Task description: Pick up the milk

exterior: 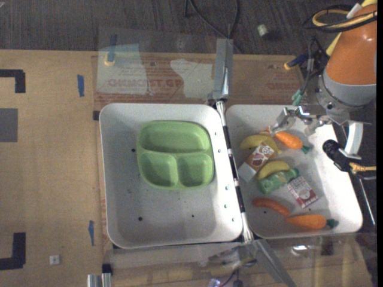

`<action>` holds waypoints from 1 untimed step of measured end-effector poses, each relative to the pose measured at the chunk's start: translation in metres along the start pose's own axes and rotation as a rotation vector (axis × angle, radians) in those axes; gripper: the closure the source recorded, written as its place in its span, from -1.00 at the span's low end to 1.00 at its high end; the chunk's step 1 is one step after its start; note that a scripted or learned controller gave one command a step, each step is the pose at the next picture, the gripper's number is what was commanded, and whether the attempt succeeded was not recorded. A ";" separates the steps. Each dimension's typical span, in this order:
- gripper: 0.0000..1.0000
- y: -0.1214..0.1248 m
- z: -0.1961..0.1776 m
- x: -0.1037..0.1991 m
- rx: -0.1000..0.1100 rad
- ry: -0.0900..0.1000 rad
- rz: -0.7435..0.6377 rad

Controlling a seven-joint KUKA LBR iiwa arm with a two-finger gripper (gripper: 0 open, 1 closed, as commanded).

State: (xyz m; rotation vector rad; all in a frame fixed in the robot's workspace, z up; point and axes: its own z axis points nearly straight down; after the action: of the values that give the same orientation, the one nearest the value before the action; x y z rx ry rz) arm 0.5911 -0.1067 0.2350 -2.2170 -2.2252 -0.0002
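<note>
The two-finger metal gripper [297,116] hangs over the far side of the right white plastic bin [347,211], its thin pale fingers spread apart with nothing between them, just beside the stubby orange toy carrot [289,140]. Above it the grey wrist swells into the glossy orange band of the arm [353,52], which leans in from the right with cables looped around it. The milk, a small boxy carton with a brown-and-white printed face [258,158], lies on its side near the bin's left wall, touching a curved yellow toy banana [258,141] and close to a second banana [273,169]. Near these lie a green bottle-like toy [277,181], a flat red-and-white packet [301,192], a slim red-orange chilli shape [270,205] and a longer carrot [308,221]. The left bin [119,220] holds a smooth light-green divided plate [176,154].
</note>
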 end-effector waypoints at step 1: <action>-1.00 0.059 0.013 -0.009 -0.003 -0.001 -0.005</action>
State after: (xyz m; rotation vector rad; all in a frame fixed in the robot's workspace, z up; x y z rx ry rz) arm 0.6502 -0.1155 0.2225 -2.2137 -2.2319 -0.0019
